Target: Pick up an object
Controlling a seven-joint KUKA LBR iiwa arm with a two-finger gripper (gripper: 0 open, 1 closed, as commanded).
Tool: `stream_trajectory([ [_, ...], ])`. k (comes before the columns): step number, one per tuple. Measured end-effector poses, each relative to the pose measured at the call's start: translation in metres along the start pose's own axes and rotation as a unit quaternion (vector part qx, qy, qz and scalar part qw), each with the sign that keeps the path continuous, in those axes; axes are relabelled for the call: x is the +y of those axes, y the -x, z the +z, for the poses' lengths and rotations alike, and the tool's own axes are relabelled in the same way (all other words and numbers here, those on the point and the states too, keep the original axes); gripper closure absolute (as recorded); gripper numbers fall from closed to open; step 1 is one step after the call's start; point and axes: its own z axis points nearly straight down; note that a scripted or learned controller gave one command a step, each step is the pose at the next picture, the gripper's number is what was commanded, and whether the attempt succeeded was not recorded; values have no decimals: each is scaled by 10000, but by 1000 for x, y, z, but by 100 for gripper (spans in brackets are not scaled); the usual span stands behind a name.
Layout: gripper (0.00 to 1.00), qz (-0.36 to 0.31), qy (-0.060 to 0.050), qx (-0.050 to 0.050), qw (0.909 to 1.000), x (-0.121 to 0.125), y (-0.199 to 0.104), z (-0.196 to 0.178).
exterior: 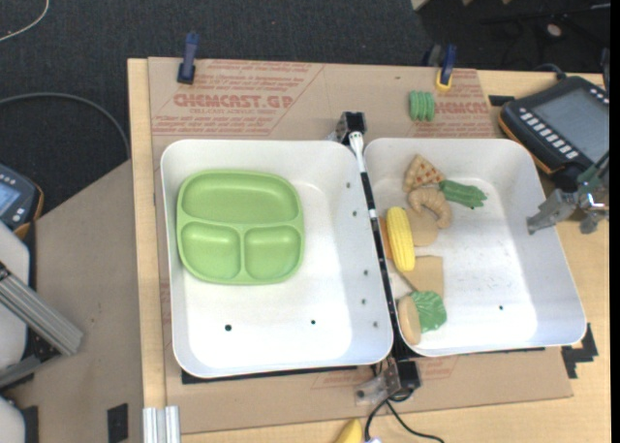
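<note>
Dark carpet surrounds a cardboard-topped bench [242, 92] printed with red lettering, held at its upper edge by a blue clamp [187, 56] toward the left and another clamp [446, 67] toward the right. On the left half of the frame sits the left bin [291, 334], and in its upper-left part lies a green divided plate [240, 227] with three compartments, flat and apart from the walls. At the centre a black strip [371, 228] runs along the seam where the two bins meet. Just right of it, in the right bin [504, 286], the graspable things crowd the left side: a yellow corn cob [400, 237] lying lengthwise, a waffle-patterned wedge [421, 174] above it, a tan croissant-like piece [429, 205] touching a green leafy item [463, 194], and lower down a tan slab [429, 271] with a green-topped piece [423, 313] near the bin's lower-left corner. A small green object [421, 106] rests on the cardboard above this bin, outside it. At the right edge of the frame the gripper [565, 209] hovers over the bin's right rim, well apart from all the toys; whether its jaws are spread or closed I cannot tell, and nothing is visibly held. By my reading the pick is not yet begun: choosing a target, reaching across, descending, closing and lifting all remain.
</note>
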Motion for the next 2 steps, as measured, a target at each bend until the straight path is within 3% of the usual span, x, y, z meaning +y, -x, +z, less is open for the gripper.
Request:
stream_trajectory([
  [1,0,-19,-75,44,10000,-23,-69,172],
  [2,0,-47,32,11,10000,67,-128,168],
])
